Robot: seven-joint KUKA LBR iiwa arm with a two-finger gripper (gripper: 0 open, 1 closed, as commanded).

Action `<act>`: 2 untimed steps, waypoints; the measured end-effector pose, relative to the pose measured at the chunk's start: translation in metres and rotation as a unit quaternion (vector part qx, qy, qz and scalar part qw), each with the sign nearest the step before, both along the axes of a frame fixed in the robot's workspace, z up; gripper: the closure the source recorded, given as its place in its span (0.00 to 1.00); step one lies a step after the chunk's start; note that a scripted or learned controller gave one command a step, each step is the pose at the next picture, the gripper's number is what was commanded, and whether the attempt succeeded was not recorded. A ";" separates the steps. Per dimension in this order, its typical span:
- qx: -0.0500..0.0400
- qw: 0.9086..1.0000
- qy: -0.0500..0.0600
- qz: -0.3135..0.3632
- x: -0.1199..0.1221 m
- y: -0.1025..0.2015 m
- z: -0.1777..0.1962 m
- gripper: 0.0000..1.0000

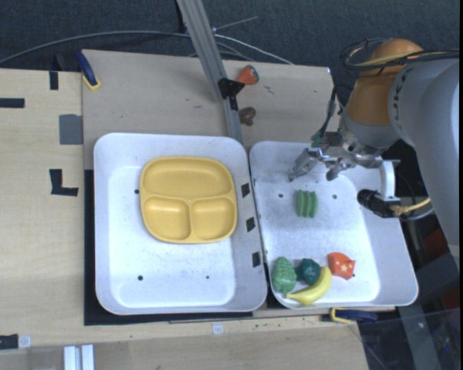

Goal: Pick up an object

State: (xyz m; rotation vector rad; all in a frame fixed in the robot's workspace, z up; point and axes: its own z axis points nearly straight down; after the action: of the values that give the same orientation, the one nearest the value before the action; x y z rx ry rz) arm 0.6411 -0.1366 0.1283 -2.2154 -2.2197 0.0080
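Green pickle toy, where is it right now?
In the camera view, the green pickle toy lies alone in the upper middle of the right bin, just below the gripper and well above the banana cluster.

We see the hand [317, 168] spread open above the right bin [386, 245], empty, with a green ridged object [305, 203] just at its six o'clock and toy foods [312, 276] beyond.

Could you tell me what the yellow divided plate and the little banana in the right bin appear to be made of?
The yellow divided plate looks like moulded plastic: uniform colour, rounded compartment ridges, a soft matte sheen. The banana seems to be a plastic toy, judging by its smooth, evenly bright yellow skin, though it is small in the picture.
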 end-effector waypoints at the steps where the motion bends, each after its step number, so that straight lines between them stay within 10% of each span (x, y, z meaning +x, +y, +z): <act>1: -0.001 1.000 -0.003 0.000 -0.001 0.001 -0.042 0.00; 2: -0.001 1.000 -0.003 0.001 0.000 0.001 -0.030 1.00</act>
State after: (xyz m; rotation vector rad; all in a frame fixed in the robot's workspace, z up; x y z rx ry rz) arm 0.6410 -0.1353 0.0984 -2.2169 -2.2254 0.0039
